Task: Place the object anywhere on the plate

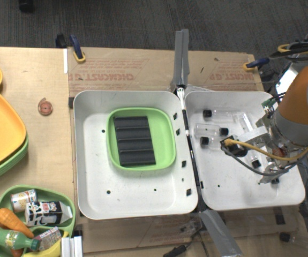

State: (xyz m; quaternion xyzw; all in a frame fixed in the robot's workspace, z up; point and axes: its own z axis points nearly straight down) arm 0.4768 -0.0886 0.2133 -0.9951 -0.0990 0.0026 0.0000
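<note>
- The plate (pixel 142 139), green with a dark ribbed thing lying on it, sits in the middle of the left bin (pixel 89 186).
- The arm (pixel 298 108) hangs over the right bin (pixel 223 194), well apart from the plate, with the tool (pixel 269 170) low near that bin's right side.
- Whether the tool is clenched or released, I cannot tell; cables cross it and nothing shows plainly in its grip.
- Which object is meant is unclear: a few small dark bits lie scattered in the right bin, and clear plastic glints there too.
- Risk: a grab at such small, flat pieces likely comes up with nothing, and the arm would carry air across.
- Risk: the loose yellow cable (pixel 245 145) could drag pieces aside or snag on the wall between the bins.
- Risk: a drop onto the ribbed thing might bounce or roll off the plate.
</note>
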